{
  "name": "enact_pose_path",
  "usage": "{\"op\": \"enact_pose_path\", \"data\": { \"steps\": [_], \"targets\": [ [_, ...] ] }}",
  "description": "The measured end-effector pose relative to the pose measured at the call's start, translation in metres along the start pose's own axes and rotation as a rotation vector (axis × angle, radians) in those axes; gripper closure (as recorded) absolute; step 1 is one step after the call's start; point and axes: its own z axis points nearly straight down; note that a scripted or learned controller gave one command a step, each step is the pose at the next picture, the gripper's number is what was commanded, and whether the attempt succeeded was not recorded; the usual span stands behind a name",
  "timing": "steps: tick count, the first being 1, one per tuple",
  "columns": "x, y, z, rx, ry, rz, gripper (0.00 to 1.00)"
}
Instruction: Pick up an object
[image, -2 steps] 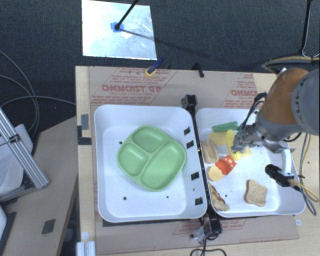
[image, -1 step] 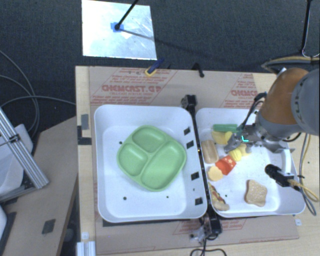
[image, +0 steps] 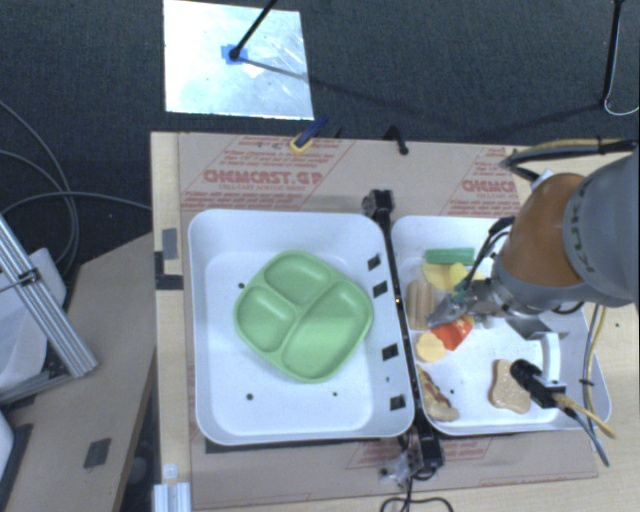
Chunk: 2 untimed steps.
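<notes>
Closest to us was the grey arm with its orange band (image: 545, 240), reaching in from the right over the right-hand shallow white bin (image: 478, 424). Its two-finger gripper (image: 452, 312) hung low over the middle of that bin, and we could not tell whether it was spread or pressed together. Right at its tip we saw a small red and orange toy food piece (image: 456, 335), though we could not make out if the piece was pinched or merely lay under it. Just beside that piece, toward the left bin, lay a flat yellow plastic disc (image: 430, 348). Behind the gripper we noted a pair of tan cylinders (image: 419, 297), a yellow lump (image: 444, 276) and a green rectangular block (image: 449, 256). Along the near wall lay a tan, topped bread slice (image: 437, 396) and, well apart from it, a pale toast-shaped piece (image: 507, 390). We found a green plastic divided plate (image: 303, 315) resting in the left-hand shallow white bin (image: 222, 400).
</notes>
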Motion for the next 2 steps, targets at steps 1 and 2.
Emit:
{"op": "enact_pose_path", "data": {
  "steps": [1, 2],
  "targets": [
    [0.003, 0.001, -0.010, 0.007, 0.011, -0.004, 1.00],
    [-0.016, 0.041, 0.006, 0.020, 0.019, -0.012, 1.00]
  ]
}}
